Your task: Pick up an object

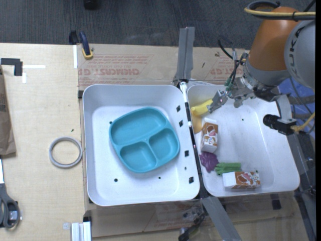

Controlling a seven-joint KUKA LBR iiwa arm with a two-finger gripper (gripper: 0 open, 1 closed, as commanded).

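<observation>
The right bin (281, 179) has open white floor across its middle and right side, wide enough to come straight down. Its left edge is crowded: a yellow piece (200, 107) at the top corner, a small carton (209, 137) below it, then a purple scrap (208, 160), a green piece (228, 167) and a second carton (242, 179) along the near wall. The arm (273, 44) hangs over the far corner. In the left bin (95, 134), a blue divided tray (144, 139) takes the centre, leaving bare margins around it.

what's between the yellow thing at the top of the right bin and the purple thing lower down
In the camera view, a small upright carton stands between the yellow item and the purple item.
</observation>
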